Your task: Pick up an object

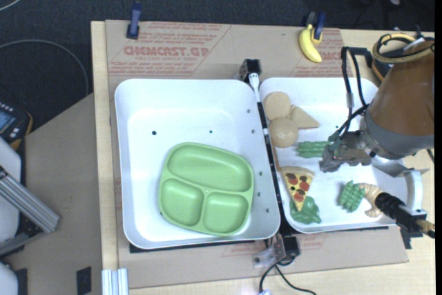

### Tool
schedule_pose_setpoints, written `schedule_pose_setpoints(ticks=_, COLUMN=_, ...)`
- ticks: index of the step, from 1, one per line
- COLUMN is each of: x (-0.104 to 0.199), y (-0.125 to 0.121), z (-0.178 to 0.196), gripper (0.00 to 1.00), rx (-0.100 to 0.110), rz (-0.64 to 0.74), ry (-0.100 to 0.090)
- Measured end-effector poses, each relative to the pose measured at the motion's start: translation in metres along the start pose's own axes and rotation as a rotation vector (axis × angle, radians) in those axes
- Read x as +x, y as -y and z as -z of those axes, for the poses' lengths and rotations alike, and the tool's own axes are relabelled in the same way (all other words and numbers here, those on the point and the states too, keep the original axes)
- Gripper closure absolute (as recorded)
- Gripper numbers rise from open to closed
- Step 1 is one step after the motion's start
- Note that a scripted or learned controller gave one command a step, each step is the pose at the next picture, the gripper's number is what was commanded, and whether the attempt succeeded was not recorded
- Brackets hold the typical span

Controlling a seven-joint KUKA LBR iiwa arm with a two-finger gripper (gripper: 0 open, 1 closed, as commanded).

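Note:
The right bin (pixel 324 221) holds several toy foods. Two beige round pieces (pixel 279 117) and a tan wedge (pixel 304 118) lie at its far left. A green leafy piece (pixel 312 148) sits mid-bin, a pizza slice (pixel 298 184) with a green piece (pixel 307 211) lies near the front, and a green ridged piece (pixel 351 195) lies beside a tan cone (pixel 369 198). My gripper (pixel 336 157) hangs low over the middle of this bin, its tip right by the green leafy piece. The arm's grey and orange body covers the bin's right side.
The left bin (pixel 138 107) holds a green divided tray (pixel 205 188). A yellow banana (pixel 310 45) lies on the board behind the right bin, next to a blue clamp (pixel 318 23). Another blue clamp (pixel 134 19) is at the board's far left. Cables run along the arm.

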State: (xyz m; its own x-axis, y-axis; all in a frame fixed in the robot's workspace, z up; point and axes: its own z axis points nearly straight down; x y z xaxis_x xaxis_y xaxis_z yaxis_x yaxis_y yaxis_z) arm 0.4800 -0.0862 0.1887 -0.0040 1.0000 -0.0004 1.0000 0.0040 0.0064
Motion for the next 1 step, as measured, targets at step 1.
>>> schedule_pose_setpoints(ticks=1, x=0.091, y=-0.0057, z=0.06, gripper=1.0, rx=-0.001, rz=0.006, ry=-0.003)
